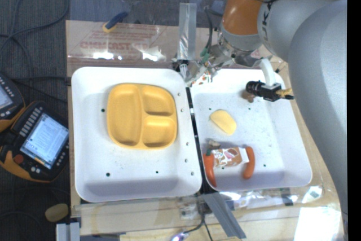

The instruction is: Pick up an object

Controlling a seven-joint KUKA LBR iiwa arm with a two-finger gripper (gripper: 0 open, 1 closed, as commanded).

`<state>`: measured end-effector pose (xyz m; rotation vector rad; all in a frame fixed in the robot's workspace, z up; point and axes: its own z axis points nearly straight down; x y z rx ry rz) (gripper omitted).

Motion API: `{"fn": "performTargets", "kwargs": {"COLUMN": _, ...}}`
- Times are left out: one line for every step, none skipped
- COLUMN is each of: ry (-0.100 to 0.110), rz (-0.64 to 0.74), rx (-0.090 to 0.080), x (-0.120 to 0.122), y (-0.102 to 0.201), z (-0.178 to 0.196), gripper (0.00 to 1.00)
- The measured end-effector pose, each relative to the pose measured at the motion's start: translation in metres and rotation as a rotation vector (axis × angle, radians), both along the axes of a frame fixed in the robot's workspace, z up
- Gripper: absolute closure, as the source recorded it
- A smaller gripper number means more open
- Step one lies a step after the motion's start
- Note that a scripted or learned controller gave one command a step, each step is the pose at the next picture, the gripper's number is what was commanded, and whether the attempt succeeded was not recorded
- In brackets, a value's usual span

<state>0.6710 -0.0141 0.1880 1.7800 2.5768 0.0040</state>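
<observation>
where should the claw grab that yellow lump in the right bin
Take the yellow lump across its short width, coming straight down from above. It lies flat on the right bin floor, an elongated oval running upper left to lower right, with bare floor on every side, so fingers fit on both long flanks.

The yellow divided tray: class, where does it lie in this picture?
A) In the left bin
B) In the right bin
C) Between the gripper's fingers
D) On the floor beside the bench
A: the yellow divided tray lies flat inside the left bin, apart from the items in the right bin.
</observation>
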Motion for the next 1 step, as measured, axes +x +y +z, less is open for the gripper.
{"fn": "performTargets", "kwargs": {"ry": 0.001, "rz": -0.125, "rx": -0.008, "x": -0.0005, "y": 0.0078, "z": 0.0006, "gripper": 1.0}}
